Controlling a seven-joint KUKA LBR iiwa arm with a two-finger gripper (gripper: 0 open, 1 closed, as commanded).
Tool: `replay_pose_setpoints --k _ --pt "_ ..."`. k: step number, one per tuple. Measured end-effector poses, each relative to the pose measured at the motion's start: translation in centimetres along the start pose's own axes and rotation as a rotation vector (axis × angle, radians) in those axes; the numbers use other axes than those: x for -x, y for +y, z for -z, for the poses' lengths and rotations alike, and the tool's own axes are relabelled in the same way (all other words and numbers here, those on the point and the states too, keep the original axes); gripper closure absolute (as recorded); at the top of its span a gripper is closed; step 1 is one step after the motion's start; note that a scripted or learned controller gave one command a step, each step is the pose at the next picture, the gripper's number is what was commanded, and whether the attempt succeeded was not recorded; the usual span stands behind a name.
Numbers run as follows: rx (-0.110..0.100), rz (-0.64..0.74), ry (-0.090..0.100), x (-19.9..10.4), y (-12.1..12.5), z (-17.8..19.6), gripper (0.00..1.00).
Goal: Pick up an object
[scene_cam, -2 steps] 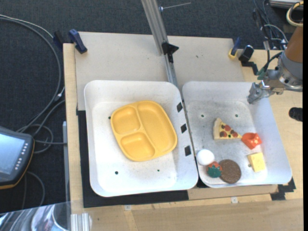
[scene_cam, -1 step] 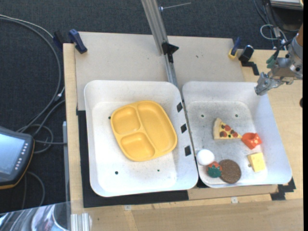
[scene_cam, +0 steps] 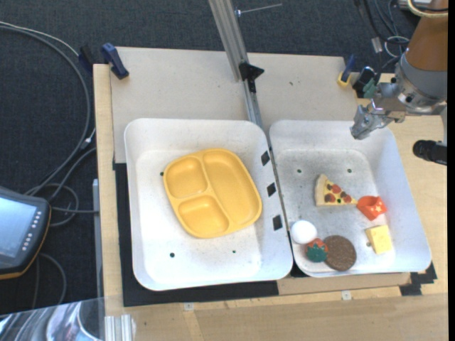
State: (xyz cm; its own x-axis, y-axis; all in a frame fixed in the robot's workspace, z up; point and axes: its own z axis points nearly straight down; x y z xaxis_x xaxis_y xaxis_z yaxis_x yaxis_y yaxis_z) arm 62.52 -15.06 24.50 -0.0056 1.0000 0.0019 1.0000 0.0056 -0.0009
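Six loose items lying in right-hand bin (scene_cam: 405, 190) at lower right of frame, none lifted yet: pizza slice (scene_cam: 333, 192), red piece (scene_cam: 371, 206), yellow block (scene_cam: 380, 239), white ball (scene_cam: 303, 231), brown disc (scene_cam: 340, 252), small red-green piece (scene_cam: 316, 250). Gripper (scene_cam: 364, 125) hovering at bin's upper right rim, well apart from all items, nothing seen held, jaw opening impossible to tell. Whole pick judged outstanding; open floor in bin's upper half, items crowded toward lower rim; yellow tray (scene_cam: 211, 191) in left bin (scene_cam: 142, 190).
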Motion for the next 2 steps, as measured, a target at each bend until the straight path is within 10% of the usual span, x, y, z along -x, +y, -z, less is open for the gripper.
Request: replay_pose_setpoints --k 2 --pt "0.003 0.002 0.001 -11.2 0.5 0.5 1.0"
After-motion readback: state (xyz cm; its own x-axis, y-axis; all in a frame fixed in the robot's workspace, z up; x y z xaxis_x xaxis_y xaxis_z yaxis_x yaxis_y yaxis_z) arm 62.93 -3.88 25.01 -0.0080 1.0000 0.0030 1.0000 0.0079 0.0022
